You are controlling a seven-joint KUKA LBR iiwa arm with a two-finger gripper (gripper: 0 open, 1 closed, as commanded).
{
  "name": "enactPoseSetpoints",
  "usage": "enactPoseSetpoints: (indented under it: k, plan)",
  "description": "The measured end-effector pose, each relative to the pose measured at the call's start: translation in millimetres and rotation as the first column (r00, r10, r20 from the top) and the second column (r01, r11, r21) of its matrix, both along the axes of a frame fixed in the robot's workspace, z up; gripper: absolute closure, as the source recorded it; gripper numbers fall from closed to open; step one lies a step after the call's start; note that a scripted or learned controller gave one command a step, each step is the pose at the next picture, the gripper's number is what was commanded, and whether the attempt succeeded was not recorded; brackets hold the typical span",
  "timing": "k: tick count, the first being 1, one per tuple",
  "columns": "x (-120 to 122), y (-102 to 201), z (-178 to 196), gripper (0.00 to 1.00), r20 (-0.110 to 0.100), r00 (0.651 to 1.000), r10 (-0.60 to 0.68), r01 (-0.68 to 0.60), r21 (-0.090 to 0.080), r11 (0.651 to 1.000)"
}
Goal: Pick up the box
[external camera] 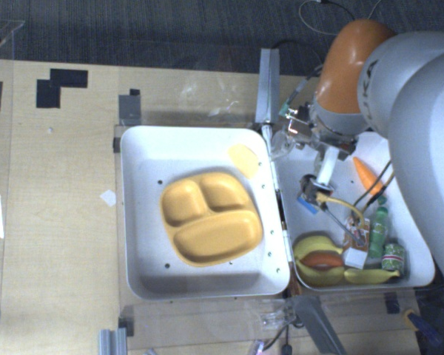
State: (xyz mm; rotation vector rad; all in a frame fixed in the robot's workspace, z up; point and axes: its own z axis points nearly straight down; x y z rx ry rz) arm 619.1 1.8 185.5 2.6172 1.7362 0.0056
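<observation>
Overhead, wooden bench [59, 220] bears two white bins [137, 220]; claw [313, 191] over right bin, grip state unclear

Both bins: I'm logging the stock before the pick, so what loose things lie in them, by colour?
Yellow: 3, divided tray, bowl, banana
Orange: 1, carrot
Green: 2, bottle, can
White: 1, box
Total: 7
</observation>
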Motion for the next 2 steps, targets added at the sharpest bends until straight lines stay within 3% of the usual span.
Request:
enactPoseSetpoints:
  k: [1, 2]
  plan:
    - [-24.3, 23.8, -0.1, 0.00, 0.000, 1.000, 0.021, -0.021, 0.000, 1.000]
    - [-83.5, 49.9, -0.6, 0.00, 0.000, 0.954, 0.301, -0.301, -0.001, 0.954]
